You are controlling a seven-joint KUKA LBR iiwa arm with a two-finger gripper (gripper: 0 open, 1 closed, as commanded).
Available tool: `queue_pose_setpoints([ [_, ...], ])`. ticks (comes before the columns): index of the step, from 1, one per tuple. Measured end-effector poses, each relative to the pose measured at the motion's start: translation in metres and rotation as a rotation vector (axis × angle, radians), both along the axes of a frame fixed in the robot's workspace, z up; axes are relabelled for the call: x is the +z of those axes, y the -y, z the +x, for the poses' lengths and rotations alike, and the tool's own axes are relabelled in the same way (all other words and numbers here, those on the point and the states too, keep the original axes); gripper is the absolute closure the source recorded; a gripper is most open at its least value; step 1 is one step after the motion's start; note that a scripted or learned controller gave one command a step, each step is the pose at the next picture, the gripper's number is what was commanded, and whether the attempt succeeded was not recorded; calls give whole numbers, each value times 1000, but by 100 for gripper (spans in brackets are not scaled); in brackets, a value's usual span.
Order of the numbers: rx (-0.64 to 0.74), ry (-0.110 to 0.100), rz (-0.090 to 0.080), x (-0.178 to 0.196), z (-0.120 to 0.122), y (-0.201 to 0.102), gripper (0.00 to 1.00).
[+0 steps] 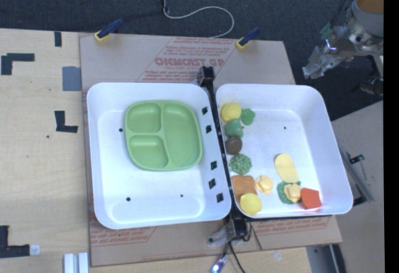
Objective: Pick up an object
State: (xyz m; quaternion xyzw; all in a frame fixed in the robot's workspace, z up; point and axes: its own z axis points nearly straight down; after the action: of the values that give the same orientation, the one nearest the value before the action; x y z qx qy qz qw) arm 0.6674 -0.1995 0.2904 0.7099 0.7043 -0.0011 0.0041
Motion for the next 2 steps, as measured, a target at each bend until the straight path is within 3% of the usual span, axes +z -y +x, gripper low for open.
queue_pose_setpoints([
  [1, 24, 14, 11, 148, -61, -140, 100],
  [2, 14, -19, 9, 24, -91, -195, 100],
])
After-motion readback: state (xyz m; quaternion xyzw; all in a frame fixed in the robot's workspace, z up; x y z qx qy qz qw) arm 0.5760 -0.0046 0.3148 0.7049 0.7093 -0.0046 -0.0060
